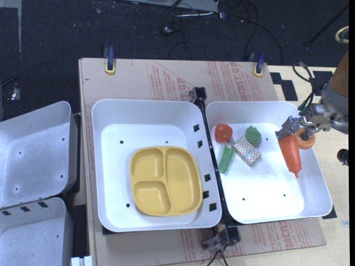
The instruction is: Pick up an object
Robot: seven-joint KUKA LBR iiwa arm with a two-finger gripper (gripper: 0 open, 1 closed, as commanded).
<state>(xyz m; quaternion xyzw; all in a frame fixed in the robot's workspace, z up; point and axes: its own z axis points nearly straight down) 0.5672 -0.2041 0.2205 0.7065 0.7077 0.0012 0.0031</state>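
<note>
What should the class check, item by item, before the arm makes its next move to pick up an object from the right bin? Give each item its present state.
1. Claw is over the right bin: ok, at its right edge.
2. A target lies close: ok, the orange carrot sits just below the claw.
3. Carrot is between the claw's fingers: cannot tell.
4. Carrot lies apart from other items: ok, bare floor separates it from the patterned block.
5. Red tomato, green pickle and green bumpy piece are out of the way: ok, clustered at the bin's left.
6. Yellow tray is clear of the work: ok, in the left bin.
</note>
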